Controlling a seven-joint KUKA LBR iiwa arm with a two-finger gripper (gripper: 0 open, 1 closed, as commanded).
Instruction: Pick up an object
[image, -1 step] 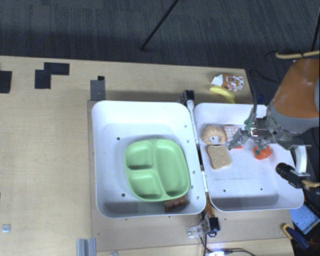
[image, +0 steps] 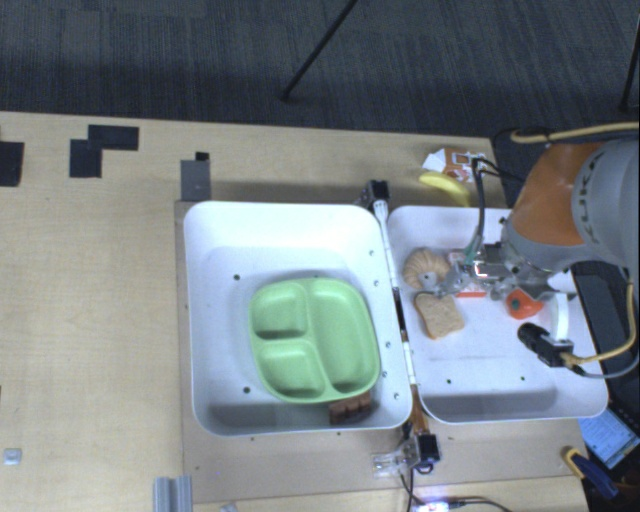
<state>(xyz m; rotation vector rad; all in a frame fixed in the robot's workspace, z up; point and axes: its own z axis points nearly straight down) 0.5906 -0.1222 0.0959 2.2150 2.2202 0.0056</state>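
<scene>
My gripper (image: 452, 283) hangs low over the right bin (image: 500, 395), in its left half. A tan shell-shaped pastry (image: 424, 266) lies just to its left. A slice of toast-coloured bread (image: 440, 316) lies just below it. An orange-red round object (image: 520, 303) sits beside the wrist on the right, partly covered by it. How the gripper's tips stand is hidden in the clutter of metal parts, and nothing is clearly seen held.
The left bin (image: 215, 300) holds a green divided plate (image: 312, 338), with a brown item (image: 351, 408) poking out under its front edge. A yellow banana-like toy (image: 440, 183) and a white-orange packet (image: 456, 160) lie on the bench behind the right bin.
</scene>
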